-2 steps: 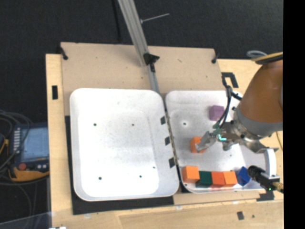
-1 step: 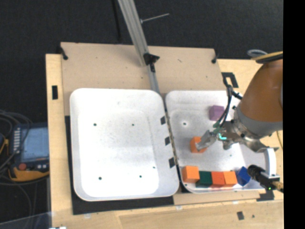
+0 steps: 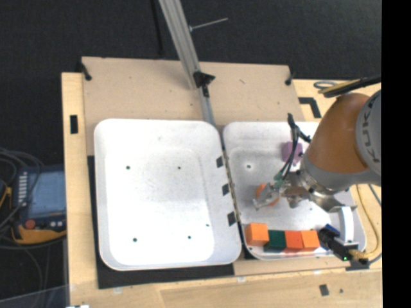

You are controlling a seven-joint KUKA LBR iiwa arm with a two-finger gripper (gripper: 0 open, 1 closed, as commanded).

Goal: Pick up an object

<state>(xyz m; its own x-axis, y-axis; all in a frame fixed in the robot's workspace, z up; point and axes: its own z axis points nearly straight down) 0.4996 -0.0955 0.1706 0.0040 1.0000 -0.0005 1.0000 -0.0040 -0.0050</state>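
Camera view looks down at a slant on a pale wooden surface [image 3: 160,88] that carries two shallow white bins side by side, their inner rims touching. The left bin [image 3: 103,172] shows a bare white floor with a few dark specks. The right bin [image 3: 257,132] holds all the loose things.

The arm [image 3: 340,140] comes in from the right edge, its orange band lying over the right half of that bin, and its grey wrist slopes down and to the left. The claw [image 3: 263,199] sits low over the middle of the right bin, towards its left side. I cannot tell whether the claw is spread or pressed together, as its tip is small and blurred.

A small orange-red piece [image 3: 263,190] lies right at the claw's tip, touching it or just beside it; whether it is gripped cannot be made out. A purple thing [image 3: 289,151] lies farther back in the same bin, partly hidden by the arm.

Along the near wall of the right bin four blocks stand in a row, touching one another: an orange block [image 3: 258,233] at the left end, then a dark green block [image 3: 277,239], then a second orange block [image 3: 294,239] and a third orange block [image 3: 309,239]. Just right of the row a blue thing [image 3: 331,230] peeks out beneath the wrist.

A grey metal rail [image 3: 180,31] runs from the top edge down to the gap between the bins
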